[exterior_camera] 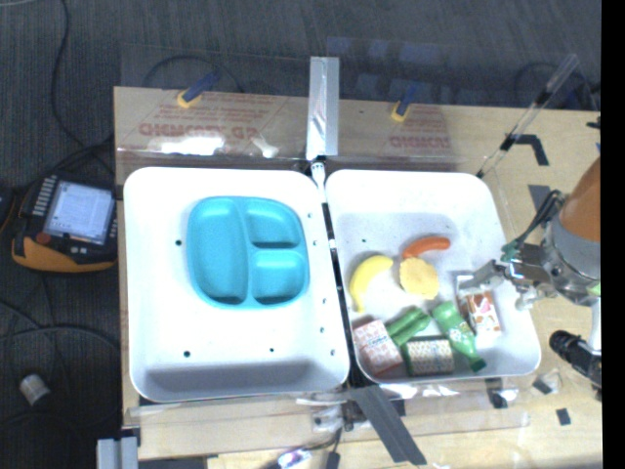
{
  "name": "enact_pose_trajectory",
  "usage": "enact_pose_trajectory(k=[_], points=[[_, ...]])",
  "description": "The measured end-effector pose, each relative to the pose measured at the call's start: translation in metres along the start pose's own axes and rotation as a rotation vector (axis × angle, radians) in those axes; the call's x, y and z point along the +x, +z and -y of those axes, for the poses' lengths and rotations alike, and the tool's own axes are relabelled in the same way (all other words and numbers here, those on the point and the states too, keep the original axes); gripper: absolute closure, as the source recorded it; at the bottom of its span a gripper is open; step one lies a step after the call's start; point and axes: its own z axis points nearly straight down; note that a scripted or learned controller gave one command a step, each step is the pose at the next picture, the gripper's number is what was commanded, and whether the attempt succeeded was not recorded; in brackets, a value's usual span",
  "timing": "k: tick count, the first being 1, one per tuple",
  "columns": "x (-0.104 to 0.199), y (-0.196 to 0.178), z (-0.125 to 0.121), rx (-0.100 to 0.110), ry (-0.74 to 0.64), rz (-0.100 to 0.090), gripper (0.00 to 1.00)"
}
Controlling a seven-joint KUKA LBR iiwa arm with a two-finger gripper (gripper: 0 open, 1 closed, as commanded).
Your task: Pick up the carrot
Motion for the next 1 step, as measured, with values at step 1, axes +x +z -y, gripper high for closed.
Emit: enact_pose_trajectory(k=[1], points=[[0.0757,0.0311,0.0152,0.002,-0.205,-0.005,0.0]])
